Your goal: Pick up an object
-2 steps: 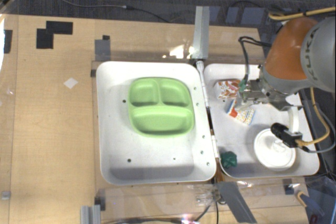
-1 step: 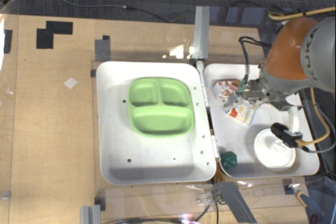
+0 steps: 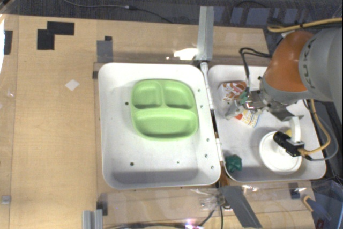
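Wooden worktop (image 3: 48,131): green divided plate (image 3: 163,107) in left bin (image 3: 115,131); jaws over a printed wrapper (image 3: 233,91) in right bin (image 3: 236,139), spread or pinching unclear.

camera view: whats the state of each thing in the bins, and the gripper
green divided plate: lying flat, right way up, in the left bin; compartments bare
printed packet: lying crumpled at the far side of the right bin
small green object: resting in the right bin's near left corner
white round dish: sitting upright in the right bin
gripper: down beside the printed packet
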Controlling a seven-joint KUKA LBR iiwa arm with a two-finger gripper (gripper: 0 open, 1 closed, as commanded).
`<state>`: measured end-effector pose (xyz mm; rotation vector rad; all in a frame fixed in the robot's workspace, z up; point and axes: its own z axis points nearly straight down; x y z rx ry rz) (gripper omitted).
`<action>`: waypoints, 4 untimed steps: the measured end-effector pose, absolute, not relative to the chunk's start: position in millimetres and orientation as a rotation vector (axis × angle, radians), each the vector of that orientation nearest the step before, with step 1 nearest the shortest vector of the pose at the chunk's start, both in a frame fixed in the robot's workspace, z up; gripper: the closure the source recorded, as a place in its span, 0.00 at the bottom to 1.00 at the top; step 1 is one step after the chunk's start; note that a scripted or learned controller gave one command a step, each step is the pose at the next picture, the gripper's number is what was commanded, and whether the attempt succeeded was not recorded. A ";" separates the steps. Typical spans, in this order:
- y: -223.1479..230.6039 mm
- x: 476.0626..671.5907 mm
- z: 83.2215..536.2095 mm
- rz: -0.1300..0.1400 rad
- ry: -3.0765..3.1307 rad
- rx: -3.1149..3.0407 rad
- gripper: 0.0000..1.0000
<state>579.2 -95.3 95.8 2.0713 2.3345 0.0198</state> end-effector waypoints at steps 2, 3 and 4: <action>-90.5 581.1 124.1 0.003 2.319 2.116 0.00; -104.3 568.6 96.7 0.029 2.254 2.154 0.00; -97.3 610.1 97.8 0.024 2.242 2.164 0.00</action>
